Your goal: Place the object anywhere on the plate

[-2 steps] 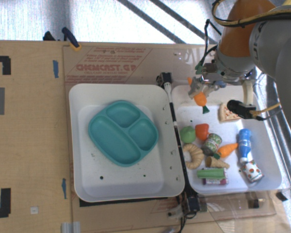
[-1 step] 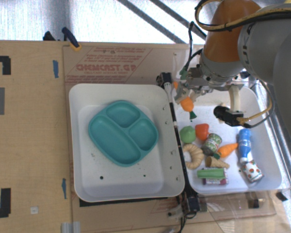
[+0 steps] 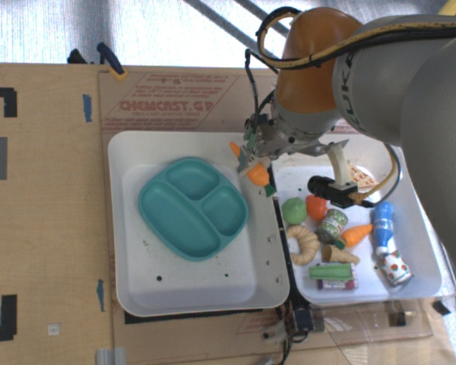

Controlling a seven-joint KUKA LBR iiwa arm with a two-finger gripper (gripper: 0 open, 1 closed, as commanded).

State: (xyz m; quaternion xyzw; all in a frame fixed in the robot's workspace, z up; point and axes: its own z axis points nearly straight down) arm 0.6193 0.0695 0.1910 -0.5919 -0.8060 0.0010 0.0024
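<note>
One small orange thing (image 3: 257,175) sits right at the tip of the gripper (image 3: 252,160), above the line where the two white bins meet; it looks pinched between the fingers, though the wrist hides part of them, so the hold may be weak. It could slip out here, I think, and land on the bin rims or back among the toys; a quick swing could shake it loose. The teal plate (image 3: 194,206) lies just to the left of the gripper and a bit lower, in the left bin (image 3: 129,280); bare white floor runs around the plate, so the way there looks open. Right of the gripper the other bin (image 3: 422,276) is crowded with a green ball (image 3: 294,210), a carrot (image 3: 355,235) and a blue bottle (image 3: 383,223); the raised rims between the bins are the edge to clear.
</note>
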